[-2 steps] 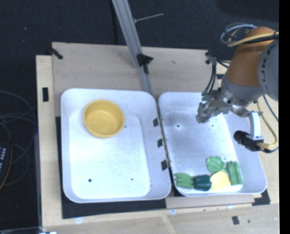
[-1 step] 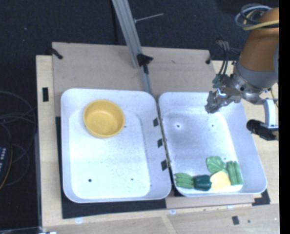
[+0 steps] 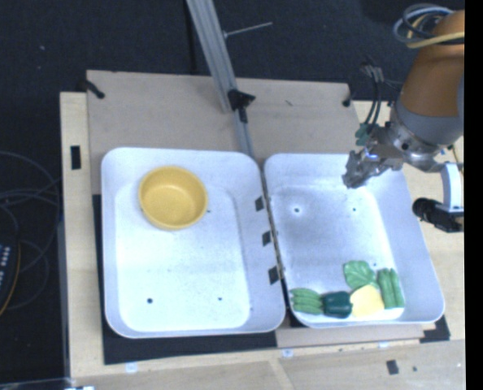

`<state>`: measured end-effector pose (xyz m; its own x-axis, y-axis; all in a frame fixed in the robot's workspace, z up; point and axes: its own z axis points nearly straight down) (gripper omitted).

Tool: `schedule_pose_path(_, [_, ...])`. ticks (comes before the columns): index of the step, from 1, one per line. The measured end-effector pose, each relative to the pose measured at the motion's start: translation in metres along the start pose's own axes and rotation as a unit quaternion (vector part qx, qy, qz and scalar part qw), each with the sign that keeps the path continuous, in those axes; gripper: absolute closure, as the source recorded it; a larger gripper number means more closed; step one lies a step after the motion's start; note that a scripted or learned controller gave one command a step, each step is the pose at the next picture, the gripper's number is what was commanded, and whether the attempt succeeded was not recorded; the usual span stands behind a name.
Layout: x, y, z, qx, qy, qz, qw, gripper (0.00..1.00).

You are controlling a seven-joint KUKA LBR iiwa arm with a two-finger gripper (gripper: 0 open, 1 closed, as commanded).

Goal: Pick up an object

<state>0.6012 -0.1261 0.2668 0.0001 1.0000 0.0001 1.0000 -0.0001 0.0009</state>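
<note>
Hovering above the far edge of the right bin (image 3: 412, 218), the gripper (image 3: 357, 171) hangs from the grey and orange arm (image 3: 428, 88) with nothing visible beneath it but bare white floor; whether it is released or clenched cannot be told at this slant. The likely targets lie well apart from it, bunched along the near edge of the same bin: a light green piece (image 3: 357, 272), a striped green piece (image 3: 389, 288) near the near right corner, a yellow piece (image 3: 367, 301), a dark green piece (image 3: 336, 303) and another green piece (image 3: 305, 300) toward the near left corner. They touch or overlap one another, so which lies on top is hard to say. In the left bin (image 3: 119, 242) a yellow bowl (image 3: 173, 197) sits near the far left corner. The step in hand looks like the approach, with nothing picked yet. The next move calls for travel across the bin toward its near edge, then a descent onto one piece, preferably at the outside of the cluster where neighbours crowd it least.
</note>
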Motion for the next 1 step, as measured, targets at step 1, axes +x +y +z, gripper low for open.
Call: schedule_pose_path(1, [0.0481, 0.0026, -0.0049, 0.000, 0.000, -0.002, 1.0000, 1.00])
